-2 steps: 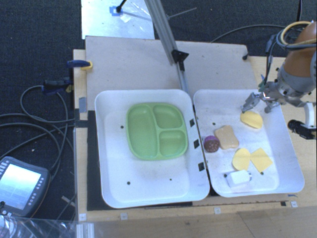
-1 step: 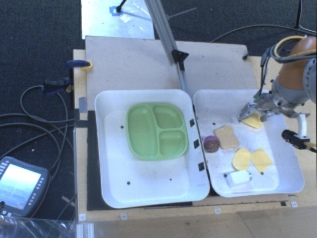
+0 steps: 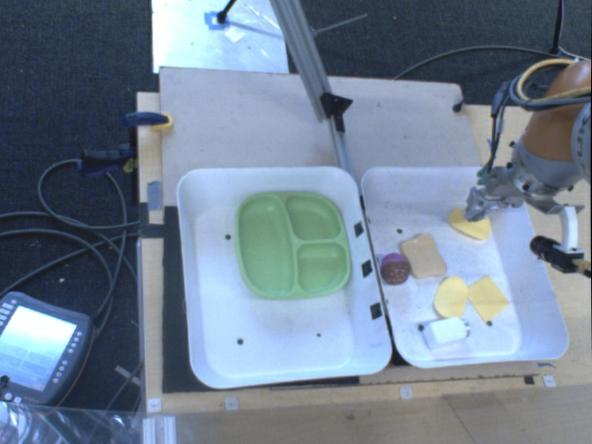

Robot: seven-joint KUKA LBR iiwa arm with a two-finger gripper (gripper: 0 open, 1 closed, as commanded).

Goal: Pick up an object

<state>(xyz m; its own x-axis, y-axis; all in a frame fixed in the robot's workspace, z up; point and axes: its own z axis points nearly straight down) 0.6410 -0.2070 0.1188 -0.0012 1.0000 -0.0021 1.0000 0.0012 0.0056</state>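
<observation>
Claw (image 3: 480, 207) touching yellow piece (image 3: 472, 225), toast (image 3: 425, 255) near.

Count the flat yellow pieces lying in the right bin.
3. One flat yellow piece lies at the gripper near the far edge; a round yellow piece and a square yellow piece sit side by side nearer the front. Part of the first is covered.
</observation>
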